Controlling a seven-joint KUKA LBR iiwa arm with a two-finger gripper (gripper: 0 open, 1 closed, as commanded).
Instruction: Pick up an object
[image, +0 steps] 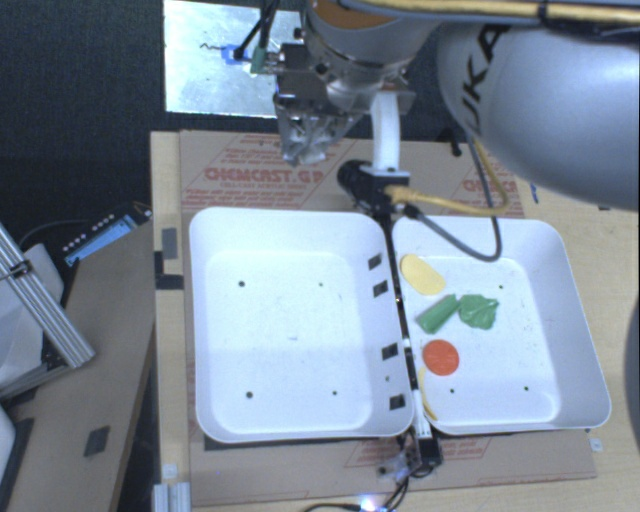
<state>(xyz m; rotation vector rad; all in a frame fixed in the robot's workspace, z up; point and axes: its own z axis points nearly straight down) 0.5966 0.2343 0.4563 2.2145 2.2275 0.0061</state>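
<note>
Camera view from above gives us two white bins side by side: the left bin (280, 330) and the right bin (520, 400). In the right bin we count four small things: one yellow piece (422, 274), one red disc (441, 357), and two green pieces, a longer one (436, 314) touching a crumpled one (478, 311). All four lie in the half of that bin nearest the divider. We see both bins resting on a brown printed cardboard sheet (250, 175) on the table (110, 330). The grey arm (560, 100) comes in from the upper right, and its end effector (305, 135) hangs over the cardboard beyond the left bin, well apart from the pieces. We cannot tell its state.
</note>
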